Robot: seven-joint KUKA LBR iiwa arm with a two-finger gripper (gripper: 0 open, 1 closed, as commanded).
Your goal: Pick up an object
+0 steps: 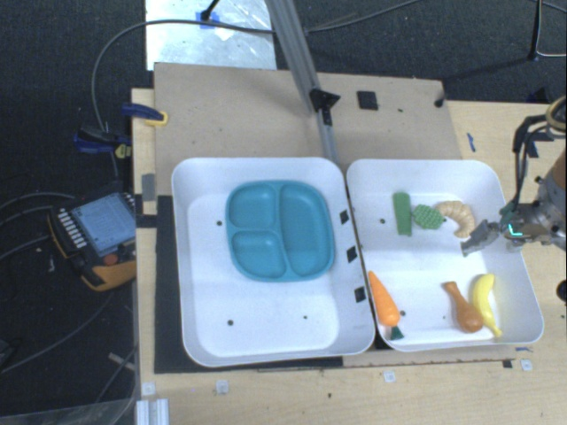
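Over right bin (425,177), at its 3 o'clock rim, claw (478,237) is hanging; finger state I cannot tell. Croissant (458,214) is lying just beside claw, toward 11 o'clock, touching green leafy piece (427,217). Banana (485,303) and drumstick (463,307) are lying toward 6 o'clock, long axes running roughly 12 to 6. Croissant seeming nearest target.

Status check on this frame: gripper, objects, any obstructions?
Gripper low over right bin, nothing seen between its fingers. Croissant nearest; banana, drumstick, carrot untouched. Nothing in the way.
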